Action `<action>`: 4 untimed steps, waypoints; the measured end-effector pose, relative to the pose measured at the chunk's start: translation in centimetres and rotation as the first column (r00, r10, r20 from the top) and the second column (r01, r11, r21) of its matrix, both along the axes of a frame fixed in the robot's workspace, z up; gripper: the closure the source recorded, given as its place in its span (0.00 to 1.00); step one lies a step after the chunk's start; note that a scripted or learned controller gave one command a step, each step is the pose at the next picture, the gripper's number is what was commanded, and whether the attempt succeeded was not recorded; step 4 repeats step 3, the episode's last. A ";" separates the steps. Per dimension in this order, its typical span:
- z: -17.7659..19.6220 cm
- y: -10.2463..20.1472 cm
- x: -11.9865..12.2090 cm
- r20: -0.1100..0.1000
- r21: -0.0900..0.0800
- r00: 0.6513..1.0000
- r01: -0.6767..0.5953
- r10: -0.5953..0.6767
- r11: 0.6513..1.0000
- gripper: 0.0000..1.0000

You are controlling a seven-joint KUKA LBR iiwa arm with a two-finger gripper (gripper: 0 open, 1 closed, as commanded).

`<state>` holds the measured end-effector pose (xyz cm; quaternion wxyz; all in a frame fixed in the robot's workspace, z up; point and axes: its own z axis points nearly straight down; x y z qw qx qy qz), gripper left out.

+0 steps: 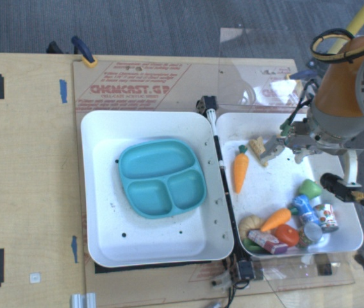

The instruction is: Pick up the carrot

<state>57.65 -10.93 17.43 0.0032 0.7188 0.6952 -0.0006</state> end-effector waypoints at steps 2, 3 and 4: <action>-8.5 -0.3 -8.7 0.006 0.005 0.996 0.089 -0.089 0.996 0.00; -8.4 1.0 -9.1 0.013 -0.003 0.993 -0.119 0.119 0.993 0.00; -8.4 1.0 -9.1 0.013 -0.003 0.993 -0.119 0.119 0.993 0.00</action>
